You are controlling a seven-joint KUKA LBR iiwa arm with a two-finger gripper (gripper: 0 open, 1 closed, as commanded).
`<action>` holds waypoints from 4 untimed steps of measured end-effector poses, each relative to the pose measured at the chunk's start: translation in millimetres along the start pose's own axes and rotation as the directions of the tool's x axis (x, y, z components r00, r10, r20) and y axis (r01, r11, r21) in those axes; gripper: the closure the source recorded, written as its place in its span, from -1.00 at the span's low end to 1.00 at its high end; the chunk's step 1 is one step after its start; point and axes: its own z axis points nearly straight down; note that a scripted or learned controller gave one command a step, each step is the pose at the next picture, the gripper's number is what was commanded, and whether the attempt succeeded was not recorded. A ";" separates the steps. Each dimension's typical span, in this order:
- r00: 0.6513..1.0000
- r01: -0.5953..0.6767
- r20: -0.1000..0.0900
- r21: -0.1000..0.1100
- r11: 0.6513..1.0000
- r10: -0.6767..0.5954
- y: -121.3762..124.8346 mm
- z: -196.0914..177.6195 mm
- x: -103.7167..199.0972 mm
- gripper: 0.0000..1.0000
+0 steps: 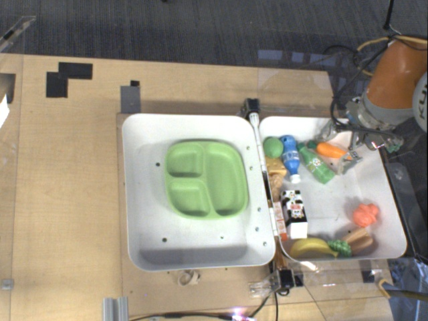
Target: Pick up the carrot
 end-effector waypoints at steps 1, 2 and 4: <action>0.999 0.032 0.003 0.001 0.999 -0.032 16.4 -0.4 35.8 -1.00; 0.998 0.068 0.000 -0.002 0.998 -0.068 38.0 0.3 85.9 -1.00; 0.997 0.076 0.011 0.008 0.997 -0.076 37.3 -14.0 80.1 -1.00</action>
